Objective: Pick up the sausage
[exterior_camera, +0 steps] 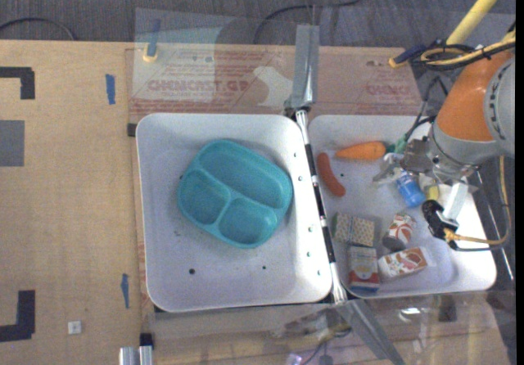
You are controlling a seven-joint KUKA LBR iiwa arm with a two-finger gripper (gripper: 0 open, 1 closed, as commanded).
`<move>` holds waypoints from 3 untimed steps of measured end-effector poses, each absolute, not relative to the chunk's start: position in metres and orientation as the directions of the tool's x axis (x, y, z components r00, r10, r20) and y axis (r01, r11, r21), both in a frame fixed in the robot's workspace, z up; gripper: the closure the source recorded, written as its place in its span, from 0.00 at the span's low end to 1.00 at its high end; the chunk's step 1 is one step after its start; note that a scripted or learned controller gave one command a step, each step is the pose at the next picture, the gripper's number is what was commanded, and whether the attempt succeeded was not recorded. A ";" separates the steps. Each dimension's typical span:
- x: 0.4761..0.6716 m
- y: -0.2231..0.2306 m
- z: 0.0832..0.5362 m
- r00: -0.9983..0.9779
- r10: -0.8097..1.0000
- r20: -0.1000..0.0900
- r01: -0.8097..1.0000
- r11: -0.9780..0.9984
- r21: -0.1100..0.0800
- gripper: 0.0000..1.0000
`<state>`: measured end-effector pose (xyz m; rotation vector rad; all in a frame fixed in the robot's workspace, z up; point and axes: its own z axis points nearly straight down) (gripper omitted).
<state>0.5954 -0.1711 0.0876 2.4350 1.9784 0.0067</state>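
The sausage (331, 174), short and reddish-brown, lies near the left wall of the right bin (475, 273), pointing down and to the right. An orange carrot (360, 150) rests just above and right of it. My gripper (388, 168) hangs low over the same bin, right of the sausage and beside the carrot's green end, with a gap between it and the sausage. Nothing is visibly held. The grey arm with its orange band (471, 105) reaches in from the right.
A small blue item (409, 189) lies under the wrist. A patterned packet (354, 229), a small can (399, 229) and two cartons (403, 262) (363, 267) sit in the bin's lower half. The left bin (164, 273) holds a teal divided plate (236, 191).
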 end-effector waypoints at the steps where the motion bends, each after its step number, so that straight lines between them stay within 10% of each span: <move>1: 0.635 -0.090 0.088 0.042 0.999 -0.001 0.999 -0.042 0.008 0.00; 2: 0.649 -0.084 0.186 -0.039 0.999 -0.001 0.999 0.039 0.002 0.00; 3: 0.613 -0.093 0.094 0.048 0.999 0.000 0.999 -0.048 0.003 0.00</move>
